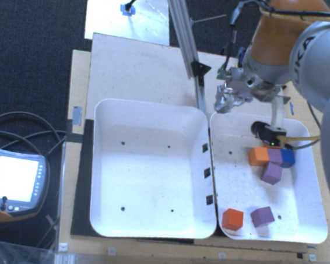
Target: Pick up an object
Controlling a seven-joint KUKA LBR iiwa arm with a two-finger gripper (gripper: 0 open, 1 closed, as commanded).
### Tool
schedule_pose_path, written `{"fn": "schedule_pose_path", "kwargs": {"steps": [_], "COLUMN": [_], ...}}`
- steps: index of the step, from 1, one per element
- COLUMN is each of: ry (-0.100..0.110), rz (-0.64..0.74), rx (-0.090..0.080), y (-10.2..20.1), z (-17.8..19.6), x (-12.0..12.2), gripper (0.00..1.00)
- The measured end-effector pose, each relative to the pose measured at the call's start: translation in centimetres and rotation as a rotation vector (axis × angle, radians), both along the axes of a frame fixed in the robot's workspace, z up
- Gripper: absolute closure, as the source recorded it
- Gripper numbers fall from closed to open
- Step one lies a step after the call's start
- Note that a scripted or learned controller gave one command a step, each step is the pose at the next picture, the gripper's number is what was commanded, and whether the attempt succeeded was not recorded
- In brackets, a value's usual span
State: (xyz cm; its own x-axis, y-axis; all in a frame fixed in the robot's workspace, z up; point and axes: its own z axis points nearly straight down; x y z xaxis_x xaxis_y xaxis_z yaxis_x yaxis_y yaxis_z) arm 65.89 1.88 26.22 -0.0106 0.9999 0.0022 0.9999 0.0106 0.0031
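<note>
My gripper (225,101) hangs over the far left corner of the right bin (313,232), high above its floor, with nothing seen in it. In that bin an orange block (259,156), a blue block (288,159) and a purple block (271,173) huddle together at the middle right, to the right of and nearer than the gripper. A red-orange cube (232,219) and a second purple cube (262,216) sit near the bin's front edge.
The left bin (99,168) lies beside the right one, sharing a middle wall (207,173). A slanted metal pole (186,37) crosses behind the bins. A teach pendant (10,185) rests off the bench at far left.
</note>
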Motion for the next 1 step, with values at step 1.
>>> {"fn": "schedule_pose_path", "kwargs": {"steps": [1], "ry": [0.003], "rz": [-0.001], "rx": [0.0], "y": [5.23], "z": [-1.79], "x": [-0.69], "gripper": [1.0]}}
